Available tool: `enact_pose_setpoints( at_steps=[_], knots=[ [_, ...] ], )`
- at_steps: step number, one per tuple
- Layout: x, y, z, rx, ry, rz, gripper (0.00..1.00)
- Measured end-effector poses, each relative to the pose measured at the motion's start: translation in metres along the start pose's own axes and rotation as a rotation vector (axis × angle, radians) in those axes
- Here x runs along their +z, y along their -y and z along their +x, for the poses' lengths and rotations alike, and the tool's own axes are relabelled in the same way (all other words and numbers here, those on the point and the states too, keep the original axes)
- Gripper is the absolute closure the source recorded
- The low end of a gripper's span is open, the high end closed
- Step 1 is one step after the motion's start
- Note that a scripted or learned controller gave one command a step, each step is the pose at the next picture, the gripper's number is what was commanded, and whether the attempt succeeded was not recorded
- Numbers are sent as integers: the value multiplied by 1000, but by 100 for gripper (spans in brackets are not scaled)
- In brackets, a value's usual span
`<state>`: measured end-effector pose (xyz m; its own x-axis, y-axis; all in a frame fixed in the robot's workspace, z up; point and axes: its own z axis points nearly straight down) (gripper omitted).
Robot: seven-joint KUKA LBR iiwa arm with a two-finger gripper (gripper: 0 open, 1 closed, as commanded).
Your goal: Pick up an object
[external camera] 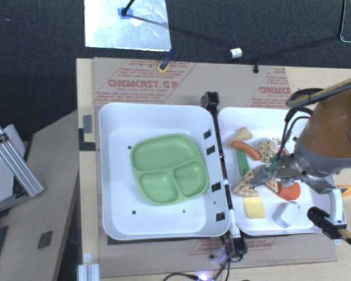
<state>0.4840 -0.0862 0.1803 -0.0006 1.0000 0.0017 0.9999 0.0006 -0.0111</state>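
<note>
The hand [268, 175] is lowered over the pizza slice [246, 184] in the right bin [268, 228], beside the yellow block [254, 206]; its grip cannot be told, and crowded toys could be bumped, so the slice slips.

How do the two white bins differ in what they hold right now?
The left bin holds one thing, a green divided tray lying flat near its middle. The right bin holds several small toy foods, among them a yellow block and an orange hot dog, scattered loosely. The arm hangs over the right bin, with its gripper low among the foods; the left bin has no arm above it. Both are shallow, white and side by side.
</note>
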Motion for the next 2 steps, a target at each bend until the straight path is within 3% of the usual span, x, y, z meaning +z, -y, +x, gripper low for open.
enact_pose_setpoints(
  at_steps=[1,2],
  knots=[
    [-5,-3,0,-2,1,-11,0],
    [57,-7,0,-1,0,-7,0]
  ],
)
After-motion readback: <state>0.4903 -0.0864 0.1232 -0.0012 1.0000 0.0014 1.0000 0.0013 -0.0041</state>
